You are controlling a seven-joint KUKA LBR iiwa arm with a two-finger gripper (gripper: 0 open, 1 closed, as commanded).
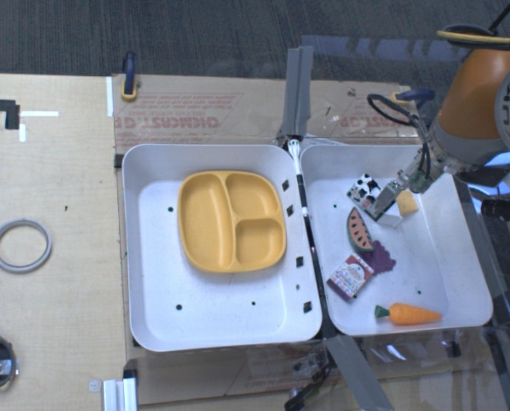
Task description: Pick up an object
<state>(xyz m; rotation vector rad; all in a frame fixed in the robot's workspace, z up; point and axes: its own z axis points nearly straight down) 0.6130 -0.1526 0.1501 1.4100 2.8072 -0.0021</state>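
Two white bins sit on the table; over the right bin (pixel 460 255) the gripper (pixel 383 205), its state unclear, nears a light, stiff yellow block (pixel 408 202), best pinched across flat sides.

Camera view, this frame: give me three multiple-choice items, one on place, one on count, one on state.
1. Where does the yellow plate lie?
A. left bin
B. right bin
C. bare bench

2. How many compartments does the plate have?
A. two
B. three
C. five

3. How does the toy carrot lie?
A. standing on end
B. propped against the watermelon slice
C. flat on the right bin's floor

Key: 1 A, the plate sits inside the left bin. 2 B, ridges split it into one long section and two smaller ones. 3 C, the carrot lies on its side near the right bin's front edge, apart from the watermelon slice.
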